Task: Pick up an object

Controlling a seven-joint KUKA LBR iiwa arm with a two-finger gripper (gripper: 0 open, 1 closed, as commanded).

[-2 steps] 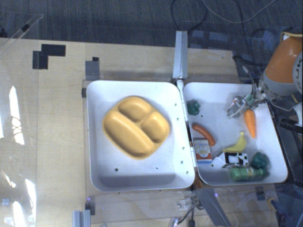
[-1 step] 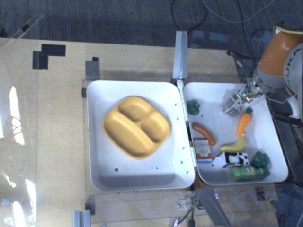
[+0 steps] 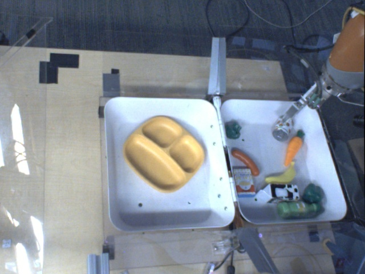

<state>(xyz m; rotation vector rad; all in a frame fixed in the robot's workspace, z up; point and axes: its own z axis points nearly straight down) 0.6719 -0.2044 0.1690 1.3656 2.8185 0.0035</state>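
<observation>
Two white bins sit side by side on the desk (image 3: pixel 68 153). The left bin (image 3: pixel 122 204) holds a yellow divided tray (image 3: pixel 164 152), lying roughly in the middle. The right bin (image 3: pixel 333 207) holds the loose pieces: a dark green lump (image 3: pixel 233 130) near its upper left corner, a red sausage (image 3: pixel 245 161) below that, a small carton (image 3: pixel 244 181), a yellow banana (image 3: pixel 282 176), a black-and-white piece (image 3: pixel 284 192), a green bottle (image 3: pixel 296 210) lying on its side, a dark green broccoli-like piece (image 3: pixel 313 193), and an orange carrot (image 3: pixel 293 148). The claw (image 3: pixel 282 131) reaches in from the upper right, its tip low over the bin just beside the carrot's leafy end, up and to its left. Nothing shows gripped in it; whether it is spread or clenched cannot be told, since the tip reads as one blurred metallic blob. The arm (image 3: pixel 349 53) is cut off at the right edge.
</observation>
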